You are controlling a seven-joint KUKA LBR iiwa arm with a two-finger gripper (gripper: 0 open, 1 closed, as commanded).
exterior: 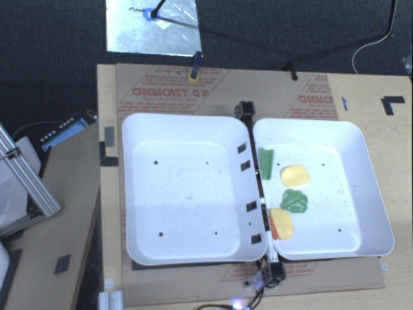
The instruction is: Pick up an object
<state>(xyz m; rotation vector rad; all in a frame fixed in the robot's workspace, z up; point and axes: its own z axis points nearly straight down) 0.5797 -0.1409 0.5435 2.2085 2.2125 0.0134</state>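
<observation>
Nearest the camera, at the front edge of the desk (193, 82), a small tangle of wires (258, 283) sits just below the seam where the two white bins meet. In the right bin (371, 192), all the objects crowd toward its nine o'clock side: an orange-and-yellow piece (281, 225) lies lowest, close against the dividing wall, a crumpled green piece (294, 201) touches or nearly touches it at about one o'clock, a yellow oval piece (295, 175) sits just beyond that, and a slim green strip (266, 163) stands along the wall at the oval's ten o'clock. The left bin (139, 192) holds nothing I can make out but a few dark dots on its floor. Farther back, past the printed cardboard, a shiny metal sheet (152, 17) lies on the dark floor. As for the end effector, I cannot tell its state from here. By my reckoning the pick has not started: every object rests in the bin, none lifted, so the whole approach, grasp and lift remain.
</observation>
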